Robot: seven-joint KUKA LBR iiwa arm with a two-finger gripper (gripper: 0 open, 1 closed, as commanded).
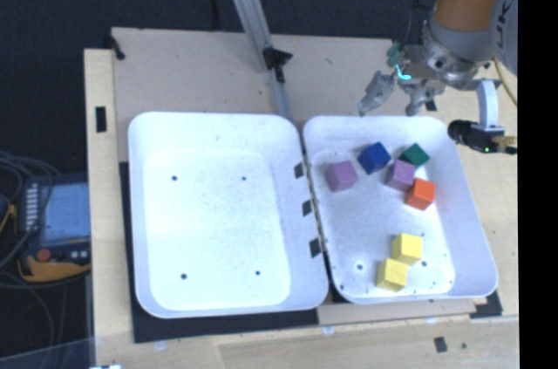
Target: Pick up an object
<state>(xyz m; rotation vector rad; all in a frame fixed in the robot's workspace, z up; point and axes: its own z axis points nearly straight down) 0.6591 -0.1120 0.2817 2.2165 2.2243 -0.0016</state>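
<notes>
Hovering above the far rim of the right bin (466, 210), the gripper (397, 97) has its fingers apart and holds nothing. Seven small blocks lie in that bin: blue cube (374, 157), green cube (414, 155), two purple, orange, two yellow. Smooth white left bin (144, 210) offers open room.

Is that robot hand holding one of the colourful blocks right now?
No, nothing is held. The gripper hangs open above the far rim of the right bin, and the nearest block, the blue cube, lies apart from its fingers.
</notes>
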